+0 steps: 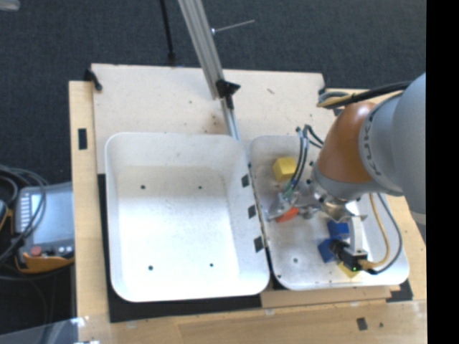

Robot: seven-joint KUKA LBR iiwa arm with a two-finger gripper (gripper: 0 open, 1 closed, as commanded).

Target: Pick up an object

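Note:
In the right bin (308,278) lie a yellow block (284,168), a small orange-red piece (287,216), two blue pieces (337,229) (328,249) and a small yellow-green piece (351,268). My gripper (281,206) is low in the left part of this bin, just below the yellow block and right at the orange-red piece. The grey arm with its orange band (344,149) covers the bin's upper right part. Whether the gripper touches the orange-red piece cannot be told.
The left bin (179,213) stands beside the right one, their rims meeting near my gripper. A slanted metal pole (204,41) rises from behind the bins. Cables (384,242) hang along the arm over the right bin's right side.

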